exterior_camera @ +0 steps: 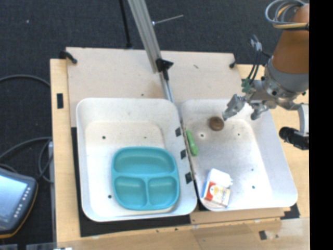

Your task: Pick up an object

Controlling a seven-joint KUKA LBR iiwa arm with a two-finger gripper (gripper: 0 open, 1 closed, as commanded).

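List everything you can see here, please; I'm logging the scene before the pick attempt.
left bin: one, white, left half of the bench
right bin: one, white, right half of the bench
divided tray: one, teal, three compartments, in the left bin toward its near side
round object: one, brown, far part of the right bin, by the gripper
green object: one, green, slim, at the right bin's left wall
packet: one, white with red and yellow, near edge of the right bin
metal rail: one, silver, slanting over the far side of the bench
arm: one, grey with an orange band, at the right
gripper: one, grey, just above the round object
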